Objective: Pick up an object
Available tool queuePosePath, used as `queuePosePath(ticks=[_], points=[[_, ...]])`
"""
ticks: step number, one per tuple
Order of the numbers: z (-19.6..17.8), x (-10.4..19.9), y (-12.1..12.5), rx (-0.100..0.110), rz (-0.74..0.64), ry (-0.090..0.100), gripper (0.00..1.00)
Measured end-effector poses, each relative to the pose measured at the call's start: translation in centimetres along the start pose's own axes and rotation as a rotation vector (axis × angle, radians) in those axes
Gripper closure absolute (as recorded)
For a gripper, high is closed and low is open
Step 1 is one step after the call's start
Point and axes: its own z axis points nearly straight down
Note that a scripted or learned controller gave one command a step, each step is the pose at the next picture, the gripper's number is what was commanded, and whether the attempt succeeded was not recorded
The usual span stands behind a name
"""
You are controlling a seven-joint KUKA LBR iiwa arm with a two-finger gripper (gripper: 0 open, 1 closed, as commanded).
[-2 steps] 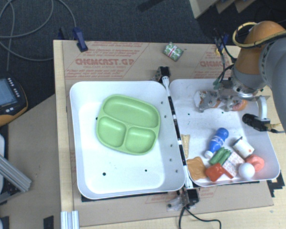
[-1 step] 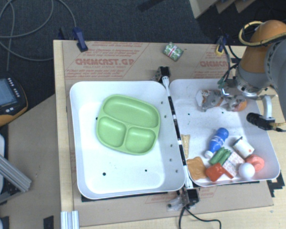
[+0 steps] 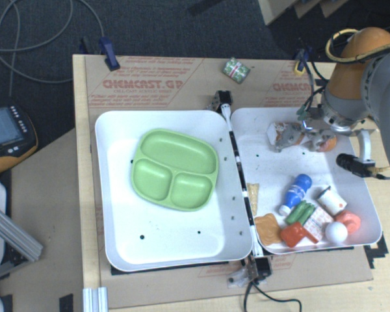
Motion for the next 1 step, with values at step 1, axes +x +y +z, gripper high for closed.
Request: queuePosePath(ticks=[1], points=[[-0.05,-0.26,0.05,0.001,-0.001,0.005,0.0]])
